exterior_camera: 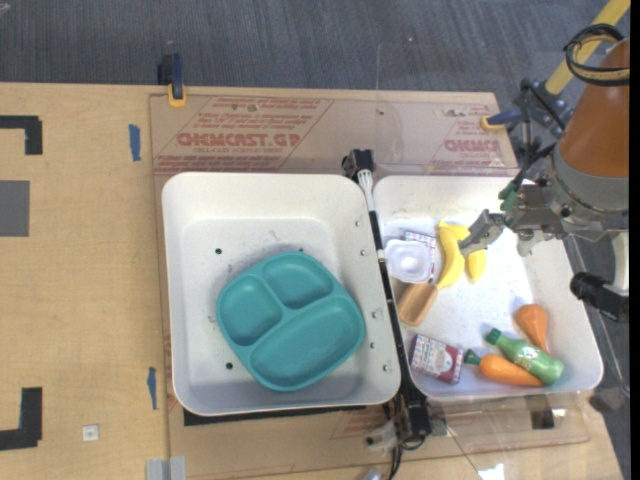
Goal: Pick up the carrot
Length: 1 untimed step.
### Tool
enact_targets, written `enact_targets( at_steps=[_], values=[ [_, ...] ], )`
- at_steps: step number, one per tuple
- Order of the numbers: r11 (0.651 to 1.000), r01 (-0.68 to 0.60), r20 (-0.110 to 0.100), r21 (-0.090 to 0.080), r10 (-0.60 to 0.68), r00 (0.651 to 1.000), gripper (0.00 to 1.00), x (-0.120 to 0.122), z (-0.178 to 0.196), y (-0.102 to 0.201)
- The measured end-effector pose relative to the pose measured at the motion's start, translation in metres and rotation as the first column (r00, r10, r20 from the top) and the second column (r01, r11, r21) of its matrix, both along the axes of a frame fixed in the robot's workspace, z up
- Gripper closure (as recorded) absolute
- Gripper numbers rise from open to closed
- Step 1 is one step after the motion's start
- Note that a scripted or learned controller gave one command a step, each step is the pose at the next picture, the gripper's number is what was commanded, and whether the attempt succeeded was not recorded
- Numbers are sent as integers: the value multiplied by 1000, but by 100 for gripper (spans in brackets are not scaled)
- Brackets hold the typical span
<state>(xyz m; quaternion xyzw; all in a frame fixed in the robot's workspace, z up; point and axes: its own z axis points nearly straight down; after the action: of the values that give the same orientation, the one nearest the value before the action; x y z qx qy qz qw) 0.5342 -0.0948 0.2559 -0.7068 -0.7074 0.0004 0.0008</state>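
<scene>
The left bin [190,268] holds a teal divided plate [290,320], lying slightly turned on the bin floor.

Across the divider, the right bin [590,368] carries the clutter. Near its left wall sits a small white cup [409,260] with a packet just behind it, and below the cup lies a tan, bread-like piece [417,303]. A red carton [436,357] rests near the front left corner. A banana [452,253] lies in the middle of the bin, curved downward.

The gripper [488,230] hangs over the bin's upper middle, just right of the banana's top end. Its dark fingers [480,236] point left and down toward the banana; whether they are spread or closed cannot be made out, and nothing can be seen between them. Contact with the banana cannot be judged.

The carrot [507,371] lies near the front wall, pointing right, touching a green bottle [526,356] that lies partly across it. A second orange piece [533,324] sits just above the bottle, near the right wall. The carrot is well apart from the gripper.

The arm [592,138] rises at the right, its orange band above the wrist.
</scene>
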Motion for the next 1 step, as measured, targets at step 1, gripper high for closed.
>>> enact_targets(
  at_steps=[1],
  values=[
    [996,-93,-8,3,93,996,0,23,-75,33]
  ],
)
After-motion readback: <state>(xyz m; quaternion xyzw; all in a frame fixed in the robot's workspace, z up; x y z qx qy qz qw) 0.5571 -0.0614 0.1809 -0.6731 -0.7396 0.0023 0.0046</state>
